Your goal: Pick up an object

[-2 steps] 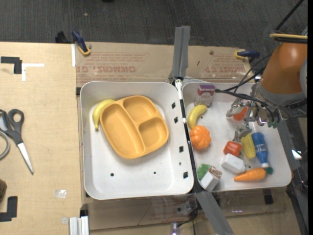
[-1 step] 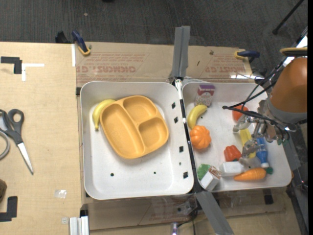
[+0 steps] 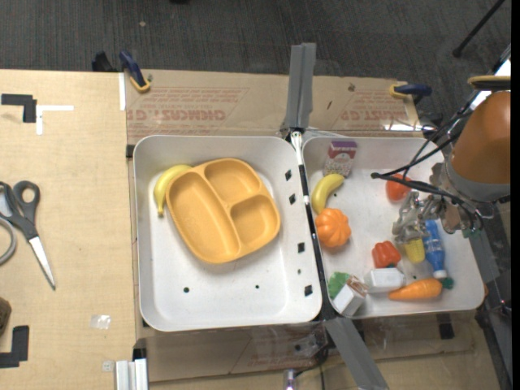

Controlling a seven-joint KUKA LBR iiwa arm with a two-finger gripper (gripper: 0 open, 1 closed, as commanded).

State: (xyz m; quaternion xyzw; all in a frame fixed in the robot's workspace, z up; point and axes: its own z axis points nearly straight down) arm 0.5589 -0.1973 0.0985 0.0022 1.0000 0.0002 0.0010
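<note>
Fingers (image 3: 413, 218) hang over the right bin (image 3: 370, 169), too blurred by cables to tell their spread or any hold. Well left: banana (image 3: 326, 192) and pumpkin (image 3: 333, 227), light, stiff, smooth. Just below: red pepper (image 3: 385, 254), yellow piece (image 3: 414, 251), blue bottle (image 3: 435, 247), best pinched across narrow middles. Half hidden beside the fingers: a red thing (image 3: 396, 190).

Divided plate (image 3: 221, 210) in left bin (image 3: 162, 299) — banana (image 3: 168, 185) beside it, pumpkin (image 3: 332, 227) in right bin (image 3: 366, 197)

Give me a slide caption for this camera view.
Gripper poised over toy food in the right bin; yellow divided plate in the left bin.
</note>
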